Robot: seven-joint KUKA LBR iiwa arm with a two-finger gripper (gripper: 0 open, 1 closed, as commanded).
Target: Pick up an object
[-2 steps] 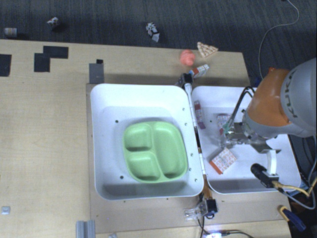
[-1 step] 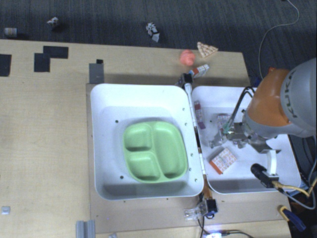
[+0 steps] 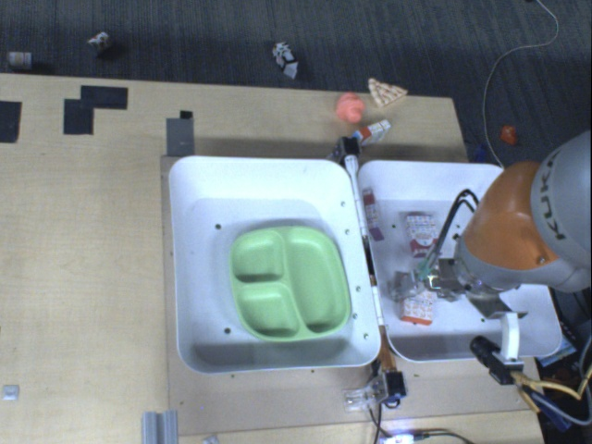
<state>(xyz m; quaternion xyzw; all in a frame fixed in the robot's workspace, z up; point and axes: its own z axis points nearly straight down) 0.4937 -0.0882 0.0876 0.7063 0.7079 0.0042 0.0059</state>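
Lowest in my right bin [image 3: 546, 336], close to its front wall, lies a small orange-and-white packet [image 3: 418, 309]; my gripper [image 3: 413, 283] hangs just above it, other packets [image 3: 421, 229] behind, open floor rightward; my fingers' state I cannot tell

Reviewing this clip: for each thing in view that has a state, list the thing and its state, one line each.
Green divided plate: upright, lying flat in the left bin, its compartments bare.
Red-and-white packet: lying flat in the right bin, just below the gripper.
Second packet: lying flat, further back in the right bin.
Gripper: down inside the right bin, over the packets.
Pink ball: resting on the bench, outside both bins.
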